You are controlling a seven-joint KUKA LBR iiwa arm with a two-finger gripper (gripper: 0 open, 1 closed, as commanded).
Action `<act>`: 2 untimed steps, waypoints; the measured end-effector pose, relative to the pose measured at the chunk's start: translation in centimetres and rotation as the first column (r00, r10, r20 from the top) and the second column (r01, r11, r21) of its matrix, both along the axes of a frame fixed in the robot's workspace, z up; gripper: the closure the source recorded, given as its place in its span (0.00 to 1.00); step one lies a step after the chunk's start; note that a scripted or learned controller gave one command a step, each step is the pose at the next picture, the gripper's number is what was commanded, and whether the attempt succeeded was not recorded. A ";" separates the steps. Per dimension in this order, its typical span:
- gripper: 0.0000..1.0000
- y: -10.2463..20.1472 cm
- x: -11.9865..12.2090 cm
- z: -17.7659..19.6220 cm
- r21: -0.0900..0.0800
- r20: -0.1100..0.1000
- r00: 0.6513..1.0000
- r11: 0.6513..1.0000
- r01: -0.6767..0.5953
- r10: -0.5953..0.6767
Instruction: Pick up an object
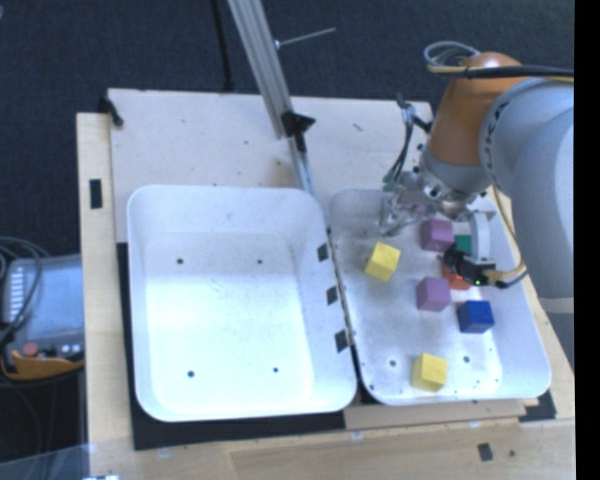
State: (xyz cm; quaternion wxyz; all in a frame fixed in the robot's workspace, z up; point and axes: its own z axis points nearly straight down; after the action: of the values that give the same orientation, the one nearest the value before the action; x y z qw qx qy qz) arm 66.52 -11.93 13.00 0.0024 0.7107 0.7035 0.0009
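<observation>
Dark carpet surrounds a pale wooden bench (200,138) carrying two shallow white bins side by side. Right bin (520,368) contains two yellow cubes (383,262) (429,371), two purple cubes (437,234) (432,293) and one blue cube (475,315). Gripper (395,218) sits low at that bin's far end, just above the upper yellow cube; whether it is released or clenched cannot be determined. Left bin (230,203) adjoins.
</observation>
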 end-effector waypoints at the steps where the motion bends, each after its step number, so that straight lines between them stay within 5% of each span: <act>1: 1.00 0.0 0.1 4.5 0.000 0.002 1.000 1.000 -0.003 0.003; 2: 1.00 -0.6 0.5 10.9 0.000 0.004 1.000 1.000 -0.005 0.005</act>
State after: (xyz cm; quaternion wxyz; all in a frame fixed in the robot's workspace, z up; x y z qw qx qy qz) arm 67.03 -12.49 23.95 0.0039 0.7090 0.7052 0.0022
